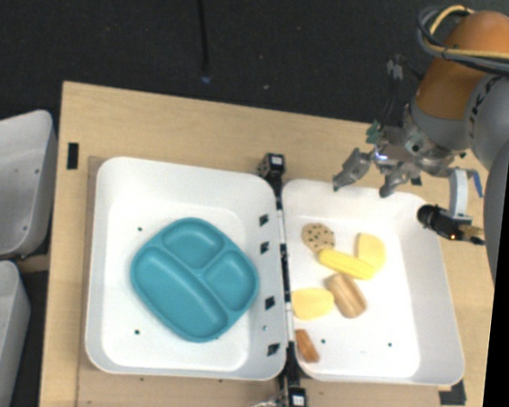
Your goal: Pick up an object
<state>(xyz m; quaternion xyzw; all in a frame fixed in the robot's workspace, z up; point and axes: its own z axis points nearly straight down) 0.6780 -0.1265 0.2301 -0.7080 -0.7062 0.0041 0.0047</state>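
1. A pale wooden tabletop (pixel 81 124) is seen from above at a slant, with dark floor behind it.
2. Two shallow white bins sit on it side by side, touching along their inner edges.
3. The left bin (pixel 104 318) holds one thing: a teal plate (pixel 193 277) with three compartments, lying flat near the middle.
4. The right bin (pixel 424 318) holds a cluster of small food-like pieces in its left half.
5. A round brown cookie (pixel 317 236) with dark specks lies nearest the far left of that cluster.
6. Just right of it is a long yellow piece (pixel 348 263), lying crosswise, with a shorter yellow piece (pixel 371 249) touching its upper right end.
7. Below them a tan bread roll (pixel 348 295) lies tilted, touching a flat yellow wedge (pixel 312 302) on its left.
8. A small reddish-brown piece (pixel 306 345) lies apart from the rest, close to the near left corner of the right bin.
9. The grey robot arm (pixel 457 66), with its orange band, reaches in from the upper right.
10. Its end effector (pixel 370 179) hangs over the far edge of the right bin, above and well apart from the food pieces.
11. The two fingers are spread wide, pointing down, with nothing between them.
12. Small black clips sit along the seam between the bins, and white panels (pixel 5 188) stand at the left side.
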